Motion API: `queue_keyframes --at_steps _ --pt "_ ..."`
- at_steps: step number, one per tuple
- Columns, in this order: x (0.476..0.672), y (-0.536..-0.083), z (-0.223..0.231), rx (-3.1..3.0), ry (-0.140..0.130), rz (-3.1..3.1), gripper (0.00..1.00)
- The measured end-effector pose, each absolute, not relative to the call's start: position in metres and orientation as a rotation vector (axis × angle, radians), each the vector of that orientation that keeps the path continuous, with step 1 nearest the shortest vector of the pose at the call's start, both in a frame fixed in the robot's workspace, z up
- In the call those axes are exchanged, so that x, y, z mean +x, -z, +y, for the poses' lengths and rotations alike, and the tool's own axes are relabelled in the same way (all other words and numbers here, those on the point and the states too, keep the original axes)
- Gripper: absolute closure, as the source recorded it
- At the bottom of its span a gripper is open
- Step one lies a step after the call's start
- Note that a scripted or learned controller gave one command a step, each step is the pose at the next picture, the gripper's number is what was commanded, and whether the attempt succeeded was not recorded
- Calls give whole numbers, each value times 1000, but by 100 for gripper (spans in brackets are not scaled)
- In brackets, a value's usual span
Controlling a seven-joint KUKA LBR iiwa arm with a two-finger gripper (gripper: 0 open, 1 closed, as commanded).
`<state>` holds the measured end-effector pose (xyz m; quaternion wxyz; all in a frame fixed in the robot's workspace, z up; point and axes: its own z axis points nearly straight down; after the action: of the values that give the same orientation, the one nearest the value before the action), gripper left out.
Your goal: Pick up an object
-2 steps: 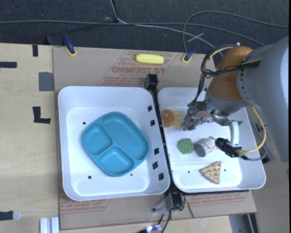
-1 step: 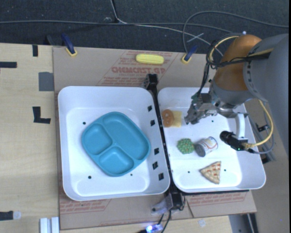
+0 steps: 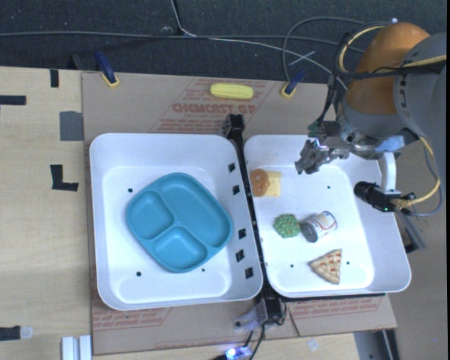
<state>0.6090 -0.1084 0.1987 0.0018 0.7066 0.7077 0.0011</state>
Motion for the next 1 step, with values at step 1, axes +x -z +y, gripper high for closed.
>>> queue_keyframes --at_steps 1 --pt "610 -257 -118 2217 -4 2219 100"
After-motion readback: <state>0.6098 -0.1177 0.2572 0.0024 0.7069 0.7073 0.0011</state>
